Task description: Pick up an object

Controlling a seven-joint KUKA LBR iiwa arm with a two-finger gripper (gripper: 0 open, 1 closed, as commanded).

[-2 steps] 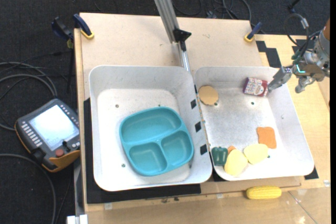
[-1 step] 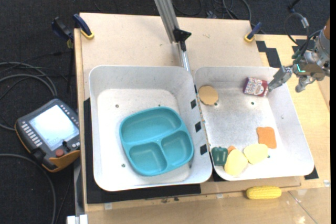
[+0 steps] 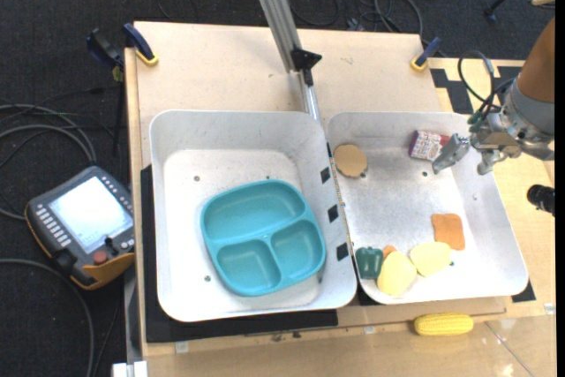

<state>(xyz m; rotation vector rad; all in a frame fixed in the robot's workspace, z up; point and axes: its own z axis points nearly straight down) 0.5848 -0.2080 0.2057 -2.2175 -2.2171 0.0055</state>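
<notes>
A: where's the gripper [image 3: 468, 153] now?

B: over the right bin [image 3: 494, 190], up by its far right corner. Fingers look spread, nothing between them

A: nearest pick?

B: small red-and-white packet [image 3: 427, 144], just beside the fingers on the left, near the far edge of the right bin. Looks like a light wrapped thing, probably crinkly and a bit slick. I'd take it across the short sides, square on, so it doesn't skate away

A: other options?

B: tan round disc [image 3: 350, 160] at the far left edge of that bin, flat, so hard to get fingers under. Orange block [image 3: 448, 230] toward the near right, looks soft like foam, should give under the pads and hold well. Two yellow lumps [image 3: 413, 267] along the near edge, touching each other, rounded, likely to roll or squirt out. Green pepper [image 3: 368, 260] in the near left corner, jammed against the wall, poor access

A: left bin [image 3: 177, 137]?

B: just a blue divided tray [image 3: 262, 236], too wide for these fingers. Yellow corn cob [image 3: 443, 324] lies on the bench outside the bins, skip

A: call?

B: packet first, orange block as fallback
</notes>
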